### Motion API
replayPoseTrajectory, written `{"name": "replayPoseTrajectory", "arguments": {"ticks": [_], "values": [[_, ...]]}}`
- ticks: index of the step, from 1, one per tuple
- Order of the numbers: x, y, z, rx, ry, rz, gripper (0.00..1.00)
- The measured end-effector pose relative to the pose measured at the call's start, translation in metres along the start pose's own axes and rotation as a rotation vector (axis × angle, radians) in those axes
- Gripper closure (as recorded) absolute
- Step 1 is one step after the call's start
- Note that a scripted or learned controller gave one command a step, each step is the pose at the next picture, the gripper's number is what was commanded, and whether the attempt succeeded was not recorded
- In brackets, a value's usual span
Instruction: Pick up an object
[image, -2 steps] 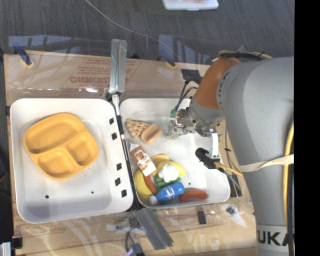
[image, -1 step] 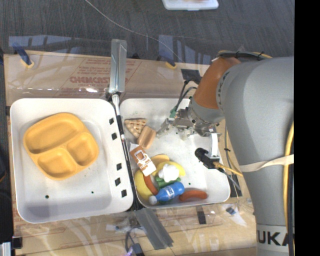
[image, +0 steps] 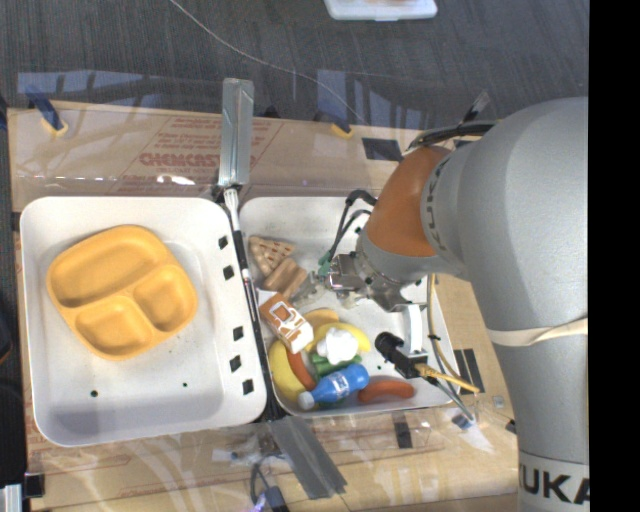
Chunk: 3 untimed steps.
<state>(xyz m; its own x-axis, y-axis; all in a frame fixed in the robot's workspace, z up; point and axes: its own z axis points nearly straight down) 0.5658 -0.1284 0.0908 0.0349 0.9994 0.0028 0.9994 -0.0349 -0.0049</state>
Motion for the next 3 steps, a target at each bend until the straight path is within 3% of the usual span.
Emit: {"name": "replayPoseTrajectory", "arguments": {"ticks": [1, 2, 3], "values": [[-0.011, -0.059, -0.001, -0.002, -0.002, -0.038, 0.00], [-0.010, -0.057, -0.010, -0.003, -0.001, -0.045, 1.00], [0.007, -0.052, -0.002, -0.005, -0.003, 0.099, 1.00]]}}
